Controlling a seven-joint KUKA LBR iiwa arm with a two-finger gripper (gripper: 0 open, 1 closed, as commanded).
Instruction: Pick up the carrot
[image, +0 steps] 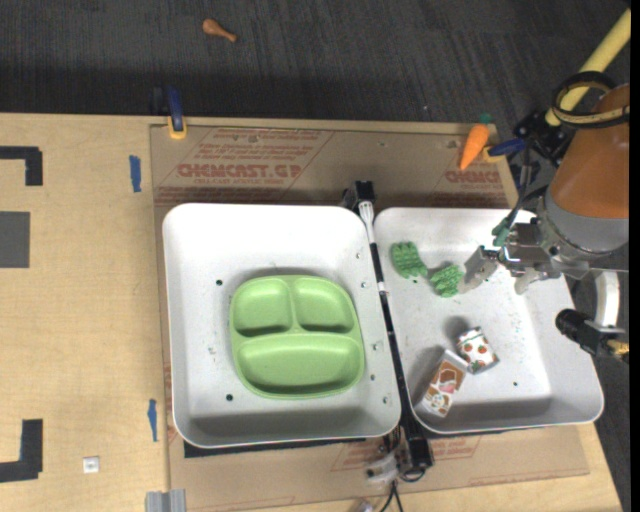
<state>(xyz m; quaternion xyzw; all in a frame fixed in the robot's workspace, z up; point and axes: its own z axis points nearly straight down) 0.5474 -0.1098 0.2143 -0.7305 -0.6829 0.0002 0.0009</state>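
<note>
Carrot (474, 146): lies on the table beyond the right bin's (570, 400) far edge. Probably light, rigid, smooth; grasp mid-body, across its width. Gripper (497, 262) fingers are spread, holding nothing.

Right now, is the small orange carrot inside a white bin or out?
Out. The small orange carrot lies on the cardboard behind the right white bin, apart from the gripper.

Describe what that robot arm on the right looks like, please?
The arm is bulky and rounded, with a broad orange band above a grey wrist. Yellow and black cables loop around its top, and a blue piece pokes out nearby. At its end sits a small metal gripper, silvery grey with dark parts. A black part juts out lower down.
</note>
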